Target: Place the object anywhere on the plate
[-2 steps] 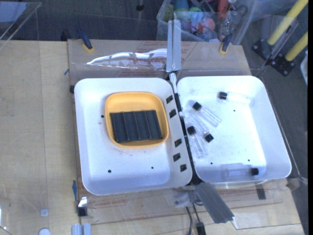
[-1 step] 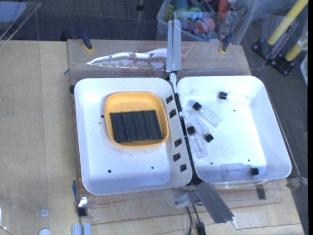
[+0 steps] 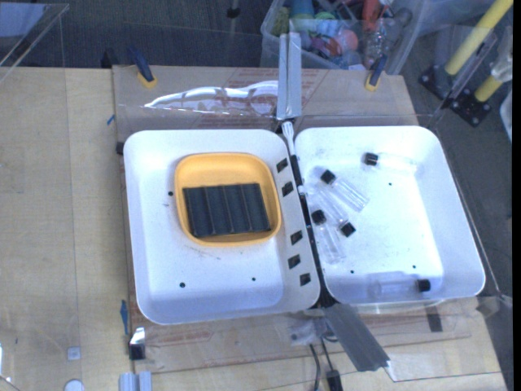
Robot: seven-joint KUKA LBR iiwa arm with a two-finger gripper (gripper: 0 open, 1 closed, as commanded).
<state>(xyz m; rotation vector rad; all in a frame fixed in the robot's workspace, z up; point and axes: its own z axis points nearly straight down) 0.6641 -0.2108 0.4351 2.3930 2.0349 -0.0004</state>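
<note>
- The gripper is giving nothing to judge by here, so whether it is wide, narrow or holding anything cannot be told.
- The yellow plate [image 3: 228,163] is sitting in the left bin [image 3: 151,243], towards the far side and closer to the divide between the two bins than to the bin's left wall.
- A black ridged block [image 3: 226,210] is lying flat on the plate, covering most of the near half and touching or nearly touching the near rim; its ridges are running from far to near.
- The right bin [image 3: 456,226] is holding several clear vials with black caps, scattered apart from one another.
- One vial [image 3: 342,190] is lying slanted near the bin's middle, and two more [image 3: 330,239] are lying just beside the divide.
- Another vial [image 3: 397,286] is resting along the near wall, its cap pointing right.
- A lone black cap [image 3: 370,160] is showing near the far wall; whether a vial body is attached is too faint to tell.
- Both bins are resting side by side on the wooden bench [image 3: 49,218].
- A clear crate [image 3: 342,15] of coloured items is standing beyond the bench.
</note>
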